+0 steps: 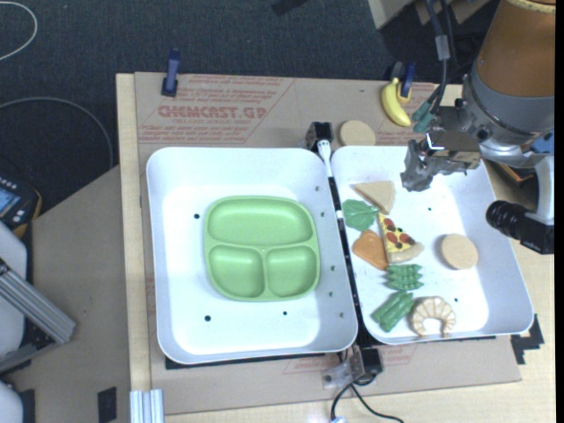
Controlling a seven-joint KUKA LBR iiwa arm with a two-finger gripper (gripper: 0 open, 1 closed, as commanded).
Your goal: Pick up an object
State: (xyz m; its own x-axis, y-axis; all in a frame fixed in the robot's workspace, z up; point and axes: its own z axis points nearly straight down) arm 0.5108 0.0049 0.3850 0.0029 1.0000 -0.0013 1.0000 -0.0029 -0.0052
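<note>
The right bin [493, 302] holds toy food: a tan bread wedge [377, 193], a green leaf [358, 214], a pizza slice [397, 239], an orange chip [369, 250], a round cracker [459, 252], green pea pods [404, 278], a green bean [391, 309] and a shrimp [432, 315]. My gripper [418, 177] hangs over the back of the right bin, just right of the bread wedge. Nothing shows between its fingers.
The left bin [176, 201] carries a green divided plate [262, 247]. Behind the bins on the cardboard lie a banana [396, 102], a tan disc [357, 133] and a blue clip [170, 73]. A black divider [333, 201] runs between the bins.
</note>
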